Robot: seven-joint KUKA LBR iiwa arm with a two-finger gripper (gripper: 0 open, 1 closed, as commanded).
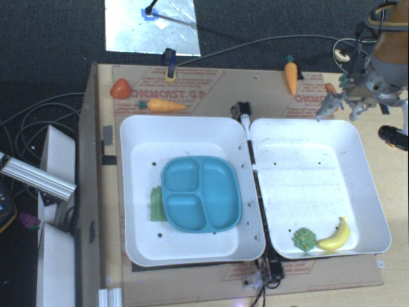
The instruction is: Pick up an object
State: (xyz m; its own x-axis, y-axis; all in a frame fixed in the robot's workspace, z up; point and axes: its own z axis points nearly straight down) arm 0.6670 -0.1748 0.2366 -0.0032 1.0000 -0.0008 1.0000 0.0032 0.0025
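Observation:
A yellow banana and a green knobbly ball lie together in the near right corner of the right bin. The left bin holds a blue divided plate with a green piece along its left edge. My gripper hangs over the far right rim of the right bin, well away from the banana. Its fingers are spread open with nothing between them.
On the cardboard behind the bins lie a red tomato, a carrot, a second carrot and a small orange piece near the gripper. A blue clamp grips the far edge. Cables run at left.

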